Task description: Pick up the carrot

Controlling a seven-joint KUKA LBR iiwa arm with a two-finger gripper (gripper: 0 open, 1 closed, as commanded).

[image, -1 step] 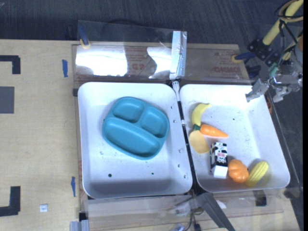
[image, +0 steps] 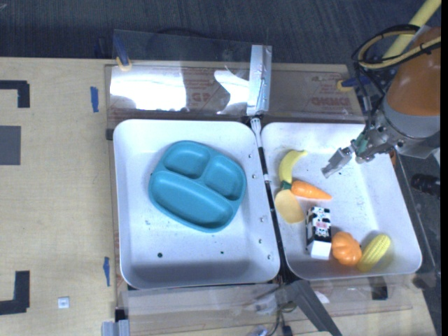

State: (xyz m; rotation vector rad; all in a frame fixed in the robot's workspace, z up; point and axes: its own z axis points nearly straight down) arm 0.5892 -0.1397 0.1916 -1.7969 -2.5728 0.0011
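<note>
Fingers first: hard to read. The gripper point(image: 341, 159) shows as a grey slanted tip over the right bin, and whether its fingers are spread or closed cannot be told from this angle; nothing is visible between them.

Left to right across the bench:

- Left bin point(image: 133, 187): holds a blue divided plate point(image: 198, 184), lying flat near the middle, its compartments bare. Probably a drop-off spot, kept apart from the clutter so a placed item is easy to check.
- Right bin point(image: 388, 187): all the toy food sits here, crowded toward the left wall and near edge.
- Banana point(image: 290, 164): curved, against the left wall, just above the carrot.
- Carrot point(image: 309, 190): orange, lying on its side, pointed end toward the right, thick end touching or nearly touching the banana and the pale yellow piece point(image: 288, 206) below it.
- Black-and-white carton point(image: 318, 231): just below the carrot.
- Small orange pumpkin point(image: 345, 248) and yellow corn point(image: 375, 250): near the front right.

Gripper hangs up and right of the carrot, apart from it, arm point(image: 413, 96) reaching in from the right.

Judgement: carrot not yet grasped. Its free tapered end faces the gripper, likely the cleanest approach; neighbours crowd the thick end, so a grab there risks knocking the banana.
</note>
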